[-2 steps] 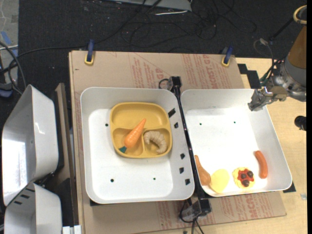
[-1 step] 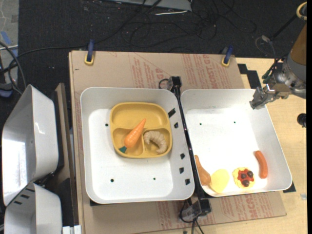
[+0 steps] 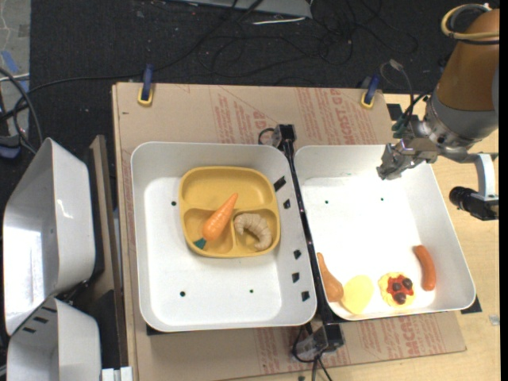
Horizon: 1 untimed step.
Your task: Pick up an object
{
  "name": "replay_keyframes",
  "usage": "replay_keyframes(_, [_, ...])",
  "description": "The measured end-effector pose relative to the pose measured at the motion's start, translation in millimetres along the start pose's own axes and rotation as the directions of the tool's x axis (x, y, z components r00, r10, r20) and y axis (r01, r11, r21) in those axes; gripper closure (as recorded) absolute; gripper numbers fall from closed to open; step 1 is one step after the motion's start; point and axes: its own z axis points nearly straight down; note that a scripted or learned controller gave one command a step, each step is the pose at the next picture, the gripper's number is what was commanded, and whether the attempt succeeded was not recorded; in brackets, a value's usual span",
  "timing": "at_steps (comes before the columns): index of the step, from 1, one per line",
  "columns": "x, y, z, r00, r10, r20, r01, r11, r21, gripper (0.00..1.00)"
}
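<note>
In the right bin, a wide bare floor is seen through the middle and the far part. The gripper hangs over its far edge, with nothing seen under it. The near edge is crowded: a spoon, a yellow disc, a small pizza and a sausage are lined up there. In the left bin, the middle is filled by a yellow plate with a carrot and a shrimp. Bare floor is left around it.

A brown cardboard sheet with red print covers the bench, held by two yellow clamps. Beyond it, dark floor strewn with black cables.
</note>
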Motion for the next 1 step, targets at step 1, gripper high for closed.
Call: replay_keyframes(1, [49.0,5.6,-7.8,1.0,0.001,0.001,-0.001,1.0,-0.001,1.0])
